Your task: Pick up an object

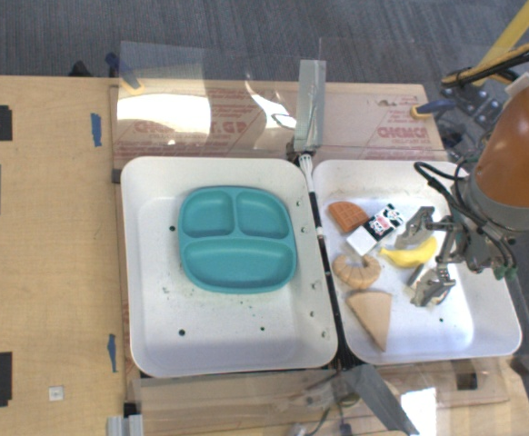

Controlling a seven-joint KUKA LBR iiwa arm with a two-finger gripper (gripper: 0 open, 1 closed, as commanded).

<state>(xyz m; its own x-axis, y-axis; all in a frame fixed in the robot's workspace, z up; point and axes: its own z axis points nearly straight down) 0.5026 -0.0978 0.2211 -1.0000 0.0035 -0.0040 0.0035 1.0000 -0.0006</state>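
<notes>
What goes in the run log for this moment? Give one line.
arm: over right bin | gripper: open, astride banana | lifted: no | left bin: teal tray

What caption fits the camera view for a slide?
Gripper over the right bin beside a banana; teal tray in the left bin.

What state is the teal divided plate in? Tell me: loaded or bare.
Bare. The teal divided plate lies flat in the left bin, and all three of its compartments show only teal. The food items sit in the right bin.

Faint red print on the cardboard sheet behind the bins is too blurred to read.
</notes>
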